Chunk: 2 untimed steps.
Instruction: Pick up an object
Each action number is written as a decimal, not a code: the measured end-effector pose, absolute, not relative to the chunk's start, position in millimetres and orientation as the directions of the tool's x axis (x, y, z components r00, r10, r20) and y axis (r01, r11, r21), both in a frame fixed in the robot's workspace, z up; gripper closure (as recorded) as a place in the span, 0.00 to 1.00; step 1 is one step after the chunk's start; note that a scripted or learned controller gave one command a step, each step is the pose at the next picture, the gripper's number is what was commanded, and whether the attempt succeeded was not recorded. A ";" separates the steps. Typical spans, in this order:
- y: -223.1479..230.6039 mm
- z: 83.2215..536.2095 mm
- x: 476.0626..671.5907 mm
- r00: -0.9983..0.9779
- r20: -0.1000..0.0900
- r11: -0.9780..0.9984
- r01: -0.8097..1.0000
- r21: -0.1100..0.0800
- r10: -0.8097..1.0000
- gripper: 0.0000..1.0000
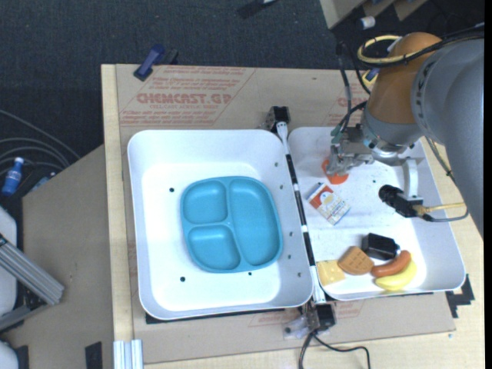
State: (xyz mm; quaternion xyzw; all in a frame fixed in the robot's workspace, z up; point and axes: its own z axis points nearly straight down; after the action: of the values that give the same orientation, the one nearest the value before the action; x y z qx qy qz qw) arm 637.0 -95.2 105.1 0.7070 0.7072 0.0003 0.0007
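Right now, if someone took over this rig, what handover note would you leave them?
Gripper: down in the right bin, over a small red object near its back left corner; grip not visible, nothing seen lifted.
Right bin also holds a small packet, black objects, a toast-like piece, a cheese-like wedge, a hot dog and a banana.
Left bin holds a blue divided plate.
Done: approach. Left: confirm grasp and lift.

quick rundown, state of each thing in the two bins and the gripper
blue divided plate: flat, right way up, in the left bin
small packet: lying flat in the right bin
banana: lying by the near rim, touching the sausage
black block: lying flat
gripper: low over the right bin, above a red item
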 end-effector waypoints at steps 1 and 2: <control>-95.2 104.9 636.8 0.000 -0.001 0.000 1.000 0.001 1.000 0.00; -94.9 115.2 637.5 0.000 -0.001 0.000 1.000 0.003 1.000 1.00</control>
State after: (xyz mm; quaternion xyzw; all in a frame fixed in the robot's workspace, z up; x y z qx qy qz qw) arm 637.5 -94.9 115.2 0.7069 0.7073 0.0008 0.0015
